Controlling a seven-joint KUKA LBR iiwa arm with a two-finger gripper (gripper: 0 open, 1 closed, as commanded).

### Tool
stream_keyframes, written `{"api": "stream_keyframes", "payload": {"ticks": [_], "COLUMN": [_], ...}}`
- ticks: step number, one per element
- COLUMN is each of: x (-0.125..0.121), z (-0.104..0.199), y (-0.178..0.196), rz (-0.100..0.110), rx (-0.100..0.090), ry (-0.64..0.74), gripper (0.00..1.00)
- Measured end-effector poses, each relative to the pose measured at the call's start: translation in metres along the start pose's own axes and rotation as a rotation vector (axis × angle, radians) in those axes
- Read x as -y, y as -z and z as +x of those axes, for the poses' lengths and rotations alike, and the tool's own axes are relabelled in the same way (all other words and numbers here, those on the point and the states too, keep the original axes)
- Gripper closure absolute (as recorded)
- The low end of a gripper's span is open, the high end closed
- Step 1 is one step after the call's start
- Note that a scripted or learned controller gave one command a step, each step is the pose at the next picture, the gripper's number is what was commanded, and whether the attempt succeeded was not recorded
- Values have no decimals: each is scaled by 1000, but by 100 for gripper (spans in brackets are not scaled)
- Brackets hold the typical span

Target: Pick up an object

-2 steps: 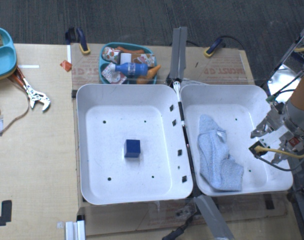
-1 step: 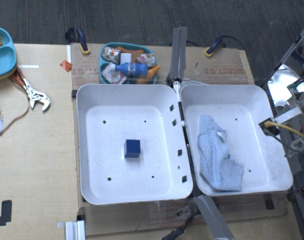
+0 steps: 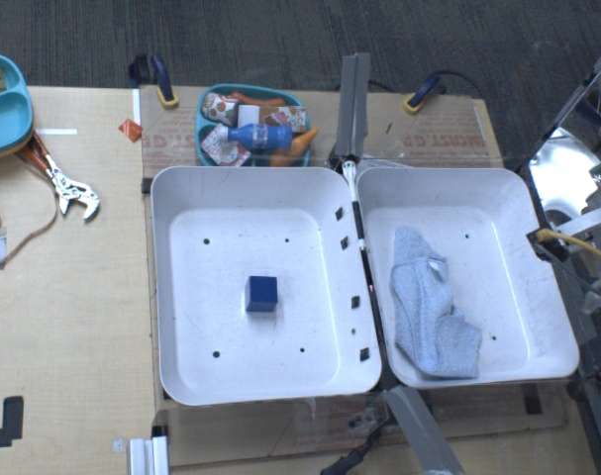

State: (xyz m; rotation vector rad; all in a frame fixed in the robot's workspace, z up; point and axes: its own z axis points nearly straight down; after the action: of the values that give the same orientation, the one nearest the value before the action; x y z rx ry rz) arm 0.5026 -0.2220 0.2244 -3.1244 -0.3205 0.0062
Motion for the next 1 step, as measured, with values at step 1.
{"api": "stream_keyframes", "payload": {"ticks": [1], "x": [1], "z": [-7], "y": [34], "rz": [0], "rx": [0], "ry": [1], "gripper": [0]}}
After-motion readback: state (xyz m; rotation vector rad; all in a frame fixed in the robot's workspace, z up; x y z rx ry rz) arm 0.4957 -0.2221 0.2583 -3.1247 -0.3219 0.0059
